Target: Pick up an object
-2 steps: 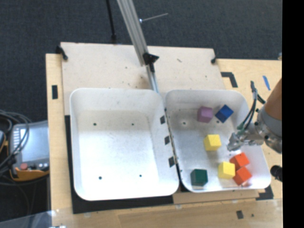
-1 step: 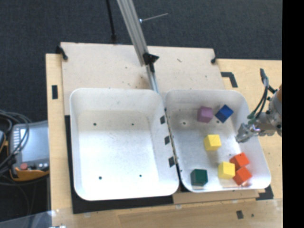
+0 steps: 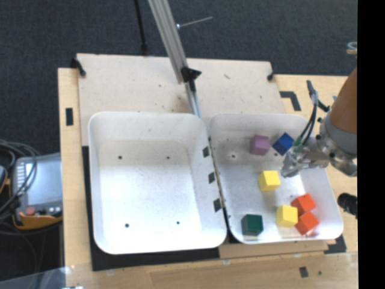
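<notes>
The right bin [image 3: 237, 221] holds several small blocks. A purple block [image 3: 260, 144] and a blue block [image 3: 283, 143] lie near its far side. One yellow block [image 3: 269, 180] sits mid-bin and another yellow block [image 3: 287, 215] lies nearer the front. Two orange blocks [image 3: 305, 203] [image 3: 307, 223] rest at the right front, and a dark green block [image 3: 252, 224] sits at the front edge. My gripper [image 3: 291, 165] hangs over the right bin, just right of the mid-bin yellow block and below the blue one. I see nothing between its fingers.
The left bin [image 3: 108, 131] stands beside the right one on the wooden bench. A slanted aluminium post [image 3: 171, 38] rises behind the bins. A grey box with cables [image 3: 36, 188] sits off the bench's left edge.
</notes>
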